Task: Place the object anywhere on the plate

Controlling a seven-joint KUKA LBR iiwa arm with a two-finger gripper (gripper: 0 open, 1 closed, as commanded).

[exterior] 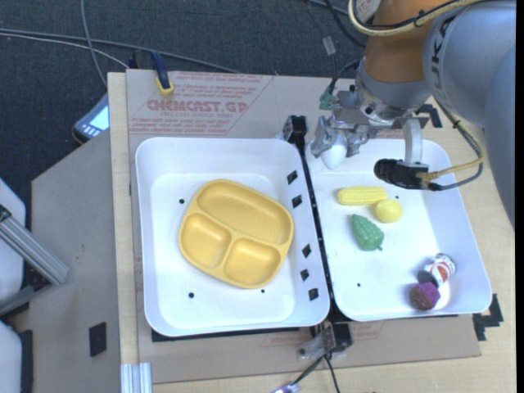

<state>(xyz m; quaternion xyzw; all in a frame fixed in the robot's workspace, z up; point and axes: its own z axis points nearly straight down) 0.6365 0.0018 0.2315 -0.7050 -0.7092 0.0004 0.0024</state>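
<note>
A yellow plate with three compartments lies in the middle of the left bin. My gripper hangs over the far left corner of the right bin, close to the divider between the bins. A small white round object shows between its fingers, and the gripper is shut on it. The plate lies well to the left of the gripper and nearer the front.
In the right bin lie a yellow corn cob, a yellow lemon, a green vegetable, a purple item and a small red-and-white item. A black cable part hangs below the wrist.
</note>
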